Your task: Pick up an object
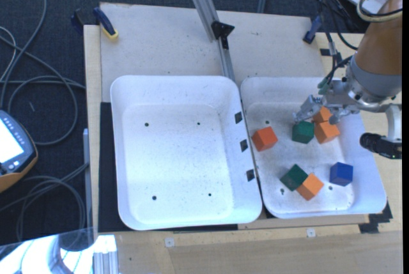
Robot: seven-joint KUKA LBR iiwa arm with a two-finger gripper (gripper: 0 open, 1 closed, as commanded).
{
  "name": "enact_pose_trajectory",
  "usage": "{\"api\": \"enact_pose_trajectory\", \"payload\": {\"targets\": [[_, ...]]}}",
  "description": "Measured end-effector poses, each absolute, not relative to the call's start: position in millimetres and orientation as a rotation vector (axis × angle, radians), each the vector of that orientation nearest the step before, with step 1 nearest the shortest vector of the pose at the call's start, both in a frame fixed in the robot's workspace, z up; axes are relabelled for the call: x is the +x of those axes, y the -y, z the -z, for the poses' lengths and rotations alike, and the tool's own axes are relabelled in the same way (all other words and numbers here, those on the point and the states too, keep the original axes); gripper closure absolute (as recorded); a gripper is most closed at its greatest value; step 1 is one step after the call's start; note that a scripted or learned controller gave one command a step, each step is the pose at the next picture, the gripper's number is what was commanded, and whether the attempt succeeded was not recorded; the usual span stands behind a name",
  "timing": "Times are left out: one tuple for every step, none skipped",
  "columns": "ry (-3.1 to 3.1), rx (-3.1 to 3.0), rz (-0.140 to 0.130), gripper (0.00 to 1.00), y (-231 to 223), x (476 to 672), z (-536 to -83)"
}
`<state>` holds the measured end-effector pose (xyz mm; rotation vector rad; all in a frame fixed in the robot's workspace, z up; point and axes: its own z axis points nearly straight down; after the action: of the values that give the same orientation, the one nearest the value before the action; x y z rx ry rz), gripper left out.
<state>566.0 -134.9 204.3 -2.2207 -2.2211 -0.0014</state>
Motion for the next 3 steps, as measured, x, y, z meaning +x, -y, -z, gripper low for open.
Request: {"api": "enact_pose_trajectory", "payload": {"targets": [[2.229, -2.22, 0.005, 0.0, 149, 662.7, -176], [2.218, -2.22, -0.003, 0.0, 142, 632.2, -166], [2.224, -2.224, 0.003, 0.0, 157, 637.3, -188]]}}
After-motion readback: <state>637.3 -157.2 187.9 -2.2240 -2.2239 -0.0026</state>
